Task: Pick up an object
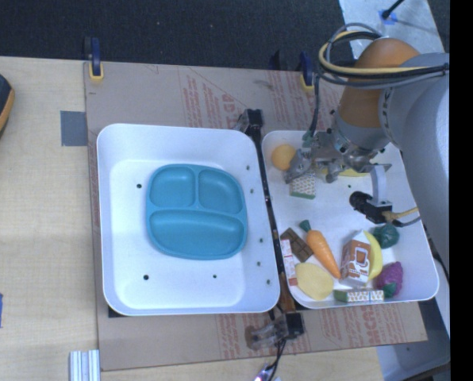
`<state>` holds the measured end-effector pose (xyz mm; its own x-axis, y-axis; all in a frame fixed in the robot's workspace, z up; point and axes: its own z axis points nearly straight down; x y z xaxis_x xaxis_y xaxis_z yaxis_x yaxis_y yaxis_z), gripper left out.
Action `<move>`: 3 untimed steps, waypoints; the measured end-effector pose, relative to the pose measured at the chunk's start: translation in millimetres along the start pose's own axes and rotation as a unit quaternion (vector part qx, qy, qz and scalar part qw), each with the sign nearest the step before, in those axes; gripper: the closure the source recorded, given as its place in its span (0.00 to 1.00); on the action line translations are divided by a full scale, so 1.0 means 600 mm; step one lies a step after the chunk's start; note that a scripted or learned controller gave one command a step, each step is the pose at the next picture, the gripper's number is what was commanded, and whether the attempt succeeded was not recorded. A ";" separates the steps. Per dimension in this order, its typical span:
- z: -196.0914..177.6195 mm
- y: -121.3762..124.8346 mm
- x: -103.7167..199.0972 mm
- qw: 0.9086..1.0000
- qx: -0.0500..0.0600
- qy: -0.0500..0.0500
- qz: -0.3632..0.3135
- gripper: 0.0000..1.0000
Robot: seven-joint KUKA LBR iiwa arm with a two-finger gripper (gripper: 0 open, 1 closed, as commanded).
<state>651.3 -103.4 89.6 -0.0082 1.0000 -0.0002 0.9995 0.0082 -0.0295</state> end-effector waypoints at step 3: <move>0.000 -0.001 0.009 1.000 0.001 -0.001 0.001 0.00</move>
